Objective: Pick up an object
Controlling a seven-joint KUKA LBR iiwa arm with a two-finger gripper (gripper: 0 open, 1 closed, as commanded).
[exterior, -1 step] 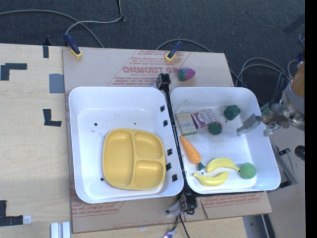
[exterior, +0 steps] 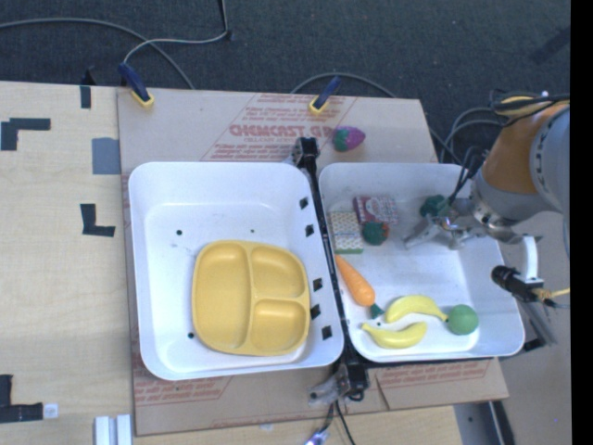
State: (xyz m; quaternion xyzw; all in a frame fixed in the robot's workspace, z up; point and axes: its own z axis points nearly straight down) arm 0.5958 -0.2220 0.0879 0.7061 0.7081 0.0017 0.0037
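The left bin (exterior: 148, 202) holds 1 yellow divided tray (exterior: 250, 297). The right bin (exterior: 500, 341) holds a carrot (exterior: 355, 281), 2 bananas (exterior: 404, 321) and a green ball (exterior: 461, 320) along its near side. The gripper (exterior: 414, 236) sits at the far right of this bin, over bare floor; finger state cannot be determined.
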